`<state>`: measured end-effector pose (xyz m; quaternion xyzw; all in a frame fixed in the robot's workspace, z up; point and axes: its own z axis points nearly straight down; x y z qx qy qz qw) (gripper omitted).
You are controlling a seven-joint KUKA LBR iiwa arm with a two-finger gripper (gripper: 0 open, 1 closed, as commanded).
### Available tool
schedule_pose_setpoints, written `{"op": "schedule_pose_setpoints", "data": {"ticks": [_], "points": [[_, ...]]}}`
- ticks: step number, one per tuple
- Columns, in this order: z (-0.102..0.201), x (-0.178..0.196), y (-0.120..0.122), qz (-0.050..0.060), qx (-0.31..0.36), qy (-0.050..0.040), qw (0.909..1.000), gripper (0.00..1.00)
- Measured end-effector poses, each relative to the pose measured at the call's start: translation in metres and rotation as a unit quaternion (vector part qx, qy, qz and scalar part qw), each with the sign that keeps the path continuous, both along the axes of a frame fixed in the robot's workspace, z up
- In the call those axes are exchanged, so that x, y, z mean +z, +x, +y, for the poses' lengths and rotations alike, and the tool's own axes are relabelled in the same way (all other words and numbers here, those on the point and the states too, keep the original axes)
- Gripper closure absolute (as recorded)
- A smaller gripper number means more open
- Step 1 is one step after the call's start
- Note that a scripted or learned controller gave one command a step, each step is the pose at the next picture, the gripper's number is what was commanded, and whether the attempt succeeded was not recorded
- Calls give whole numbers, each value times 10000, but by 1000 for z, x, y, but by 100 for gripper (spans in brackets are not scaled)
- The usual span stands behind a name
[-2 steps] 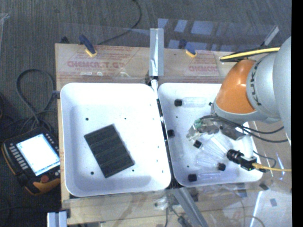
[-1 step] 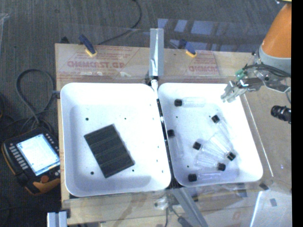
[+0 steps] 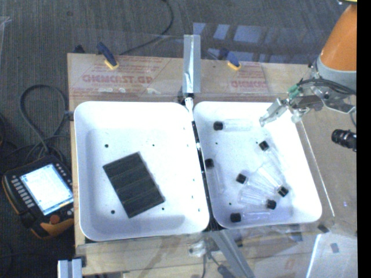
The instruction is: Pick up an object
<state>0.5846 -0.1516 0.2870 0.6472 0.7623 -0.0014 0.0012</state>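
The right bin (image 3: 307, 172) holds several clear plastic tubes with black caps. One tube (image 3: 232, 124) lies near its back wall, another tube (image 3: 262, 178) near the middle, and a third tube (image 3: 249, 216) by the front wall. A black ribbed rectangular pad (image 3: 133, 184) lies flat at a slant in the left bin (image 3: 87, 155). My gripper (image 3: 266, 118) hangs above the back right corner of the right bin, tilted down and to the left, just right of the tube by the back wall. Nothing shows in its grasp.
A metal post (image 3: 190, 68) stands behind the seam between the bins. Two blue and yellow clamps (image 3: 107, 55) (image 3: 232, 62) hold the back board. A teach pendant (image 3: 40, 193) and its cable lie left of the bench. A black fitting (image 3: 343, 136) juts in on the right.
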Motion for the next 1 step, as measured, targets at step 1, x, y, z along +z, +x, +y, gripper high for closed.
{"op": "schedule_pose_setpoints", "data": {"ticks": [1], "points": [[-41, -135, -19, 15, 294, 14, 9996, 0]]}}
